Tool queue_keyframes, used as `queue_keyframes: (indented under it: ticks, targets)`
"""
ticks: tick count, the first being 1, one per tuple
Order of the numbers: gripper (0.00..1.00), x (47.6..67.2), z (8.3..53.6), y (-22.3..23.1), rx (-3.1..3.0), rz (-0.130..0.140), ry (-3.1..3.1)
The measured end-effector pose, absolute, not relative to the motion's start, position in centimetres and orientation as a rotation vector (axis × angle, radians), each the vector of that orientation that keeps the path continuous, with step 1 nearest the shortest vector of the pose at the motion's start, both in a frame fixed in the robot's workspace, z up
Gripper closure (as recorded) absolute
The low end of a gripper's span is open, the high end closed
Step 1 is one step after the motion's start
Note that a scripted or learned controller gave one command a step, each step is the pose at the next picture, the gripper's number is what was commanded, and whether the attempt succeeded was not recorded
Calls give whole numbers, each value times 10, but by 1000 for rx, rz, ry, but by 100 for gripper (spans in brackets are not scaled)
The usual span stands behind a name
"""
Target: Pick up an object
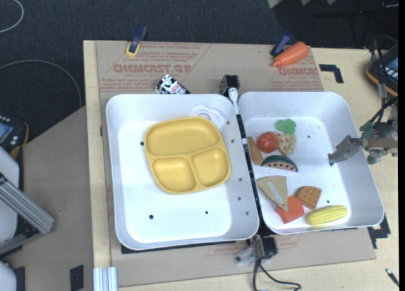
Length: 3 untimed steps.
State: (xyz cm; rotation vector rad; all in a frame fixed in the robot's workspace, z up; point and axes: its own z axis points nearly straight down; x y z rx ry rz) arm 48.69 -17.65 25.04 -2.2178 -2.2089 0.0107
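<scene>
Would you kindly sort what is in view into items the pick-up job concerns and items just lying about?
Job:
claw
right bin
tomato
watermelon slice
waffle
corn cob
broccoli

Lying about:
yellow divided plate in left bin
toy carrot on the bench
cow-patterned toy

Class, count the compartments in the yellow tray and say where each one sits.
3. The tray lies in the left bin. One long compartment runs along its far side; two smaller ones sit nearer the camera, one left, one right. None seems hidden.
</scene>
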Motion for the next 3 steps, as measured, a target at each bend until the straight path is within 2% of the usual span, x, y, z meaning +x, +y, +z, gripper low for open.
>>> queue_keyframes:
  ticks: [1, 3]
  targets:
    - [0, 489, 257, -176, -2222, 0, -2221]
    - [0, 507, 157, -174, -2217, 3, -2217]
